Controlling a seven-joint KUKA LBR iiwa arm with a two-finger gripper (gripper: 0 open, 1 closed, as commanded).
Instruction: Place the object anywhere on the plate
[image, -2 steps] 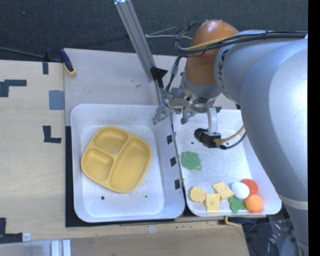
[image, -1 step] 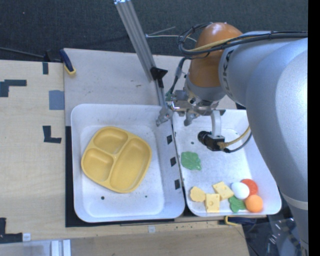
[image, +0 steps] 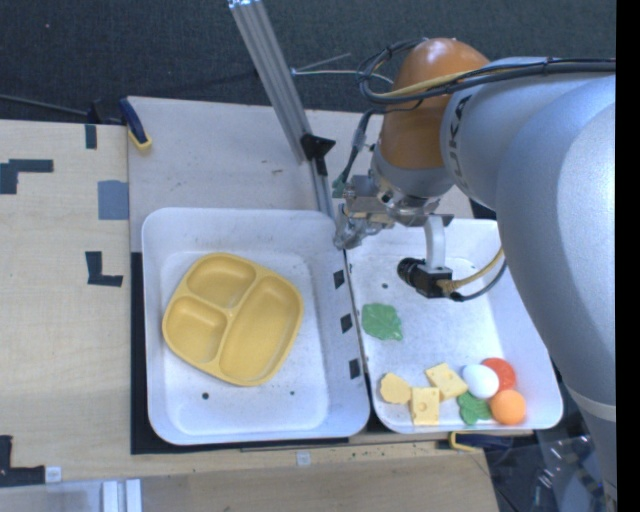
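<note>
Currently the gripper (image: 346, 237) sits over the seam between the two bins, at the top-left corner of the right bin (image: 470, 300). Can't tell the finger state; the wrist housing hides them, and nothing is visibly between them.

Left bin (image: 170, 400) holds the yellow divided plate (image: 233, 317). Three compartments, rounded-square outline, rotated so its long diagonal runs from about 10 o'clock to 4 o'clock. The biggest compartment is on the 3 o'clock side, the two smaller ones at 9 and 12 o'clock. Nothing sits on the plate.

Right bin contents, all play food:
- green leafy piece (image: 381, 321), lying flat near the bin's left wall, at about 5 o'clock from the gripper and well apart from it. Roughly blob-shaped, with no clear long axis.
- three yellow cheese wedges (image: 426, 392) clustered along the bottom edge. The lower middle one has its long axis about 12 to 6 o'clock.
- white egg (image: 481, 381), long axis about 10 to 4 o'clock, touching a red tomato-like ball (image: 502, 371) at its 2 o'clock.
- orange ball (image: 509, 407) at the bottom-right corner, with a small green piece (image: 474, 408) just beside it at 9 o'clock.

Black cable fitting (image: 425, 277) hangs from the wrist over the middle of the right bin. Which item is the task's object can't be told.
</note>
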